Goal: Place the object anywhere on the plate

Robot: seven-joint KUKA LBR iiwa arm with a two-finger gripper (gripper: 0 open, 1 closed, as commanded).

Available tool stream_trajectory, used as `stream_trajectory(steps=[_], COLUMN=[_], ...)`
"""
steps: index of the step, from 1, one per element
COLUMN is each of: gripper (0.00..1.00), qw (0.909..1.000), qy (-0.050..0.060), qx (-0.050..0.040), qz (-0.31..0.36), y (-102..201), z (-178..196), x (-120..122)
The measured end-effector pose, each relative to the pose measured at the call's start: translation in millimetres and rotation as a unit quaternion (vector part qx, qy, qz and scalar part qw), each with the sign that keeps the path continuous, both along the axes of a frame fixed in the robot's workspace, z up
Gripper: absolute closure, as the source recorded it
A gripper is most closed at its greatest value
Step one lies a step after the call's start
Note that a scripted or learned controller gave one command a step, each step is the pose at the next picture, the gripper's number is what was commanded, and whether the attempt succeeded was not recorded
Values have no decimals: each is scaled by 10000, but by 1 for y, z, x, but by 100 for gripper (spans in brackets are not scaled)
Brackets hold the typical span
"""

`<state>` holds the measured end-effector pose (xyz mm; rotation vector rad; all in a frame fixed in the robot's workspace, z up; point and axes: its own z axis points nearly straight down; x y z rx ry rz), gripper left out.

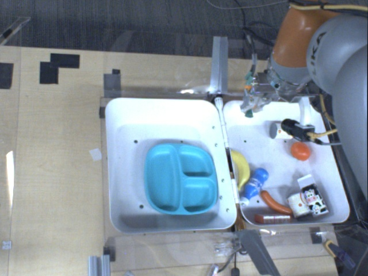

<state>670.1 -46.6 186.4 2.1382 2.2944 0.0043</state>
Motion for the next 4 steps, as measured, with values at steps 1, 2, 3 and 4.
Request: stream_trajectory(steps=[1, 2, 3, 4], gripper=[100, 100, 100, 100], qw=[9970, 9984, 9843, 9835], qy=[11, 18, -6, 18], qx=[15, 13, 9, 6], qz=[-769, 568, 1763, 1806], y=[69, 156, 207, 228], z=[-1, -2, 48, 42], x=[-52, -88, -106, -167])
